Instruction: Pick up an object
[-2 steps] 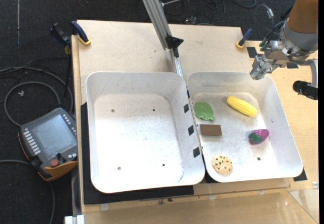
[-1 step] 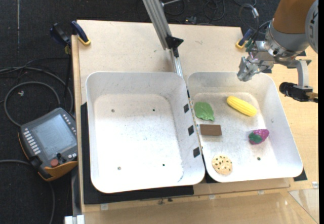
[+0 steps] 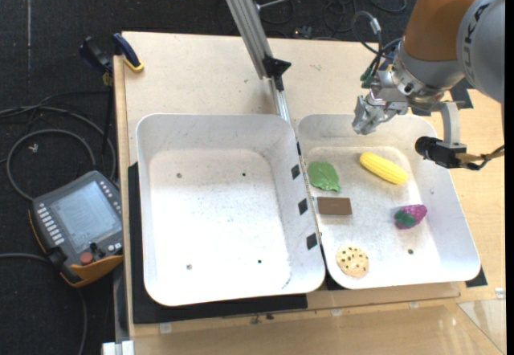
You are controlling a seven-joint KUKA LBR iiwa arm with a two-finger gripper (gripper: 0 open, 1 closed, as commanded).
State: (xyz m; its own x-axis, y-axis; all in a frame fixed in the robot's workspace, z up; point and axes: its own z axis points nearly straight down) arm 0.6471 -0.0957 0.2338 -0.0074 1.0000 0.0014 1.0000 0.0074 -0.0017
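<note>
Gripper [image 3: 368, 122] hangs over the far edge of the right bin [image 3: 458, 221], fingertips pointing down and slightly left. Nothing is visible between the fingers; how far they stand apart cannot be told from this angle. Grey arm with orange band [image 3: 438, 12] enters from the right.

Nearest object: yellow corn cob [image 3: 383, 167], lying at a slant just in front of the gripper, not touching it. Left of the corn, a green leafy piece [image 3: 324, 177] near the bin's left wall. Just in front of the green piece, a brown rectangular block [image 3: 334, 206], flat. Purple grape-like item [image 3: 410, 216] to the right of the block, well apart from the corn. Round speckled cookie [image 3: 352, 261] near the front edge. No object lies on top of another.

Left bin [image 3: 161, 144] sits beside the right one, walls touching along the middle, with black clips on the seam.

Both bins rest on a pale wooden bench [image 3: 201, 72]. A slanted metal pole [image 3: 245, 12] rises from the far side of the bench. On the dark floor to the left lies a control pendant [image 3: 79, 221], with cables beyond.
</note>
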